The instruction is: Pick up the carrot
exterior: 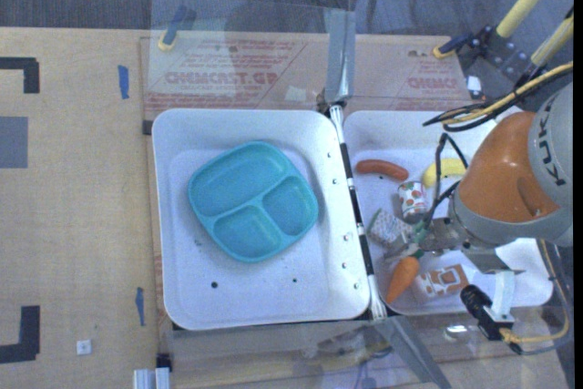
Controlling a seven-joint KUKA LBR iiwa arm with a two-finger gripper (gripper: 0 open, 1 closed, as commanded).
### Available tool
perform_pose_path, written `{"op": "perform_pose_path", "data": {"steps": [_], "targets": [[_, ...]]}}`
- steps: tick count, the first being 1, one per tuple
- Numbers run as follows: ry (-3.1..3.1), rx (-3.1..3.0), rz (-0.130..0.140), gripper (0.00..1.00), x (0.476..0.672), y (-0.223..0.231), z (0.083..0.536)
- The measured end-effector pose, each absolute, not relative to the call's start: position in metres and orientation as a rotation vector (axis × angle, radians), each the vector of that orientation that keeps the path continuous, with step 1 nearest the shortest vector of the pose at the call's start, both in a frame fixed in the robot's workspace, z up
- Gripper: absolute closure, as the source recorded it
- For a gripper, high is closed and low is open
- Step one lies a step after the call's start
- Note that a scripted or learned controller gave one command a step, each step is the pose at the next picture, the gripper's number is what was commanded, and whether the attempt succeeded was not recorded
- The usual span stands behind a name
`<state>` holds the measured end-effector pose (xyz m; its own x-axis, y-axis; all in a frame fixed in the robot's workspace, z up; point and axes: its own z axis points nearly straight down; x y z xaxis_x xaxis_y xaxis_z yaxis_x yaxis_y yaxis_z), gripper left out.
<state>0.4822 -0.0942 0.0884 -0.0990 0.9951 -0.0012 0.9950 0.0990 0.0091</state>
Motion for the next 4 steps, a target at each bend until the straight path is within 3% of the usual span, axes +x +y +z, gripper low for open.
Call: {"op": "perform_pose_path", "data": {"steps": [1,2,3,4], "targets": [[2.183,2.258,-0.001,0.0,0.48,-0.081,0.184],[2.58,1.784,0.008,0.0,0.483,-0.098,0.088],[2.619,1.718,0.007,0.0,0.51,-0.141,0.088],[2.539,1.834,0.008,0.0,0.482,-0.134,0.088]]}}
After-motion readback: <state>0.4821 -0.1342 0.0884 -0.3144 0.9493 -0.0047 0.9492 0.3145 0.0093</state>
